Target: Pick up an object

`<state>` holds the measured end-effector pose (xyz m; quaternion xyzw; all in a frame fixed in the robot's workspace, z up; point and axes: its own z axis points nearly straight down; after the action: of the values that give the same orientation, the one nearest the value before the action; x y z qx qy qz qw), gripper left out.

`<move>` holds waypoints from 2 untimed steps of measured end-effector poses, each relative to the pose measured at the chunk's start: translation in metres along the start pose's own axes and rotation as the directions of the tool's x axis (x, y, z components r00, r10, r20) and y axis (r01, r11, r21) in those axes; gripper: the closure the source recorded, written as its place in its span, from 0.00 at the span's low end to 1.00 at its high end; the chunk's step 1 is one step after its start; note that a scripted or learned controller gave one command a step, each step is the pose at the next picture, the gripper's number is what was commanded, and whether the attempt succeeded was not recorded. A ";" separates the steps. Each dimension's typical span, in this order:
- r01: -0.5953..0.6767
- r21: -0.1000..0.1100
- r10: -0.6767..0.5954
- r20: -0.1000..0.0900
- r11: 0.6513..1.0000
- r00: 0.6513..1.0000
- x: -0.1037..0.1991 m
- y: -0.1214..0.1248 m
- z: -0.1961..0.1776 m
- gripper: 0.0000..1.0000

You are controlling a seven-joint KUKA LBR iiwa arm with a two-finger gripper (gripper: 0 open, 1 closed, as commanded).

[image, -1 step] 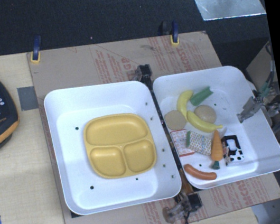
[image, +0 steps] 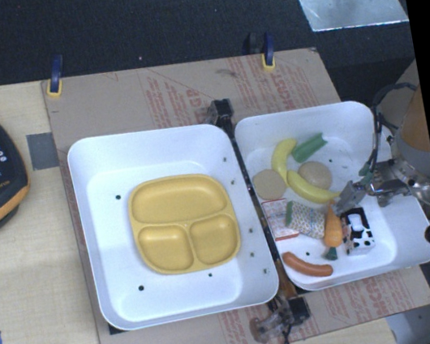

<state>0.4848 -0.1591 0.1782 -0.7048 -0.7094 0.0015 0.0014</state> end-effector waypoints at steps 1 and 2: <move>-0.001 -0.016 0.001 0.007 1.000 1.000 0.009 0.000 0.069 0.00; -0.006 -0.020 0.006 0.012 1.000 1.000 0.010 0.010 0.075 0.00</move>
<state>0.4941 -0.1488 0.1033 -0.7069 -0.7073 -0.0015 -0.0099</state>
